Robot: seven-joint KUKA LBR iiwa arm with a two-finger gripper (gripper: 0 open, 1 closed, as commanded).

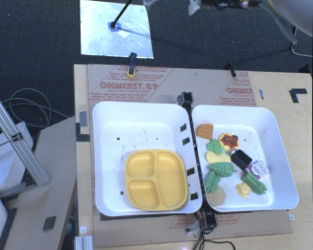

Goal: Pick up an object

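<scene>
Camera view, looking down on the bench point(161, 88). Two white bins sit side by side. The left bin point(105, 146) holds a yellow divided tray point(156, 179) with three compartments, lying toward the bin's near right corner. The right bin point(281, 161) holds a cluster of small toy food items left of centre:
- orange wedge point(205, 131) at the far end;
- yellow-and-red piece point(228, 141) just right of it;
- green leafy piece point(213, 146) touching a pale yellow piece point(218, 157);
- black block point(240, 159) beside a pink-and-white packet point(258, 169);
- green vegetable point(218, 173) above a tan disc point(216, 196);
- small yellow piece point(242, 189) touching a green pod point(254, 183).

Part of the arm point(288, 14) crosses the top right corner, well away from both bins. Gripper state: cannot tell.
</scene>
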